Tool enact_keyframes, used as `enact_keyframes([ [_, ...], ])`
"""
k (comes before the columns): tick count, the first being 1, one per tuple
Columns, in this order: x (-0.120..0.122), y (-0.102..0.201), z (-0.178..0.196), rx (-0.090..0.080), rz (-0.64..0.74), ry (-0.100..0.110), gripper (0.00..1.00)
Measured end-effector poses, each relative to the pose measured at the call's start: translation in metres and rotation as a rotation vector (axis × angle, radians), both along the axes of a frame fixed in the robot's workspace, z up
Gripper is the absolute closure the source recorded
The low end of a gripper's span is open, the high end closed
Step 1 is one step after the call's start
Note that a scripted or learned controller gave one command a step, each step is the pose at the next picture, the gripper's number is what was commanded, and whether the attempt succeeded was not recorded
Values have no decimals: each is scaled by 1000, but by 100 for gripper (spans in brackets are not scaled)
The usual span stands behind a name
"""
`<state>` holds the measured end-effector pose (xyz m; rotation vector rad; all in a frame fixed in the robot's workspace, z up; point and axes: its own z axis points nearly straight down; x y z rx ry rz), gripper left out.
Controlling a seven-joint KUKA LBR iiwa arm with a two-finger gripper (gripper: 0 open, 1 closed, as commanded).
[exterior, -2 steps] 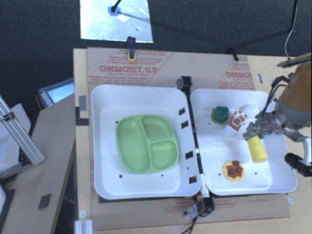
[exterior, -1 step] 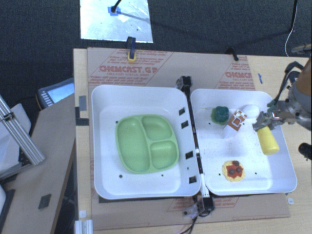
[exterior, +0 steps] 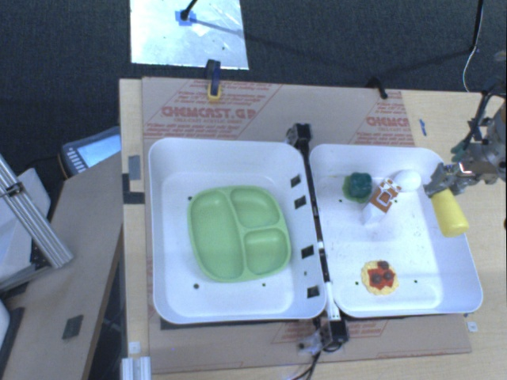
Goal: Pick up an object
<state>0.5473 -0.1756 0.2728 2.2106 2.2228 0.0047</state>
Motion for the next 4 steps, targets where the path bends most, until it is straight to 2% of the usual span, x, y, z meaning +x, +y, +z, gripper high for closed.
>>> enact_keyframes([
  [2, 24, 115, -31, 4, 5, 6, 100],
  [3, 35, 168, -24, 4, 5, 4, 100],
  [4, 51, 213, -35, 4, 4, 5, 100],
])
